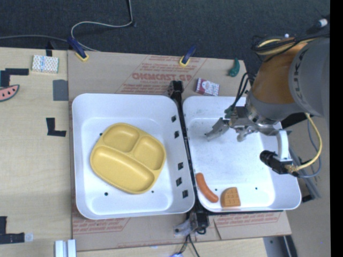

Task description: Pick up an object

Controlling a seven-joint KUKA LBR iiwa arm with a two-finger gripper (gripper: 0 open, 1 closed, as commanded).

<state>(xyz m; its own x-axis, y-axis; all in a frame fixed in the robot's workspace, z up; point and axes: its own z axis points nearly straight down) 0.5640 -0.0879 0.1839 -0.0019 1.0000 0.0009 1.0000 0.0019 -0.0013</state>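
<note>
The arm reaches in from the right over the right bin [268, 199], and its gripper [229, 131] hangs above the bin's upper middle with the two fingers spread apart and nothing between them. A hot dog [206, 188] and a waffle [231, 197] lie just beside each other near the front wall of that bin, well apart from the gripper. In the left bin [86, 143] a yellow divided plate [127, 157] rests near the middle.

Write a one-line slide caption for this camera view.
Claw open above the right bin, apart from the toy sausage and waffle; yellow divided plate in the left bin.
</note>
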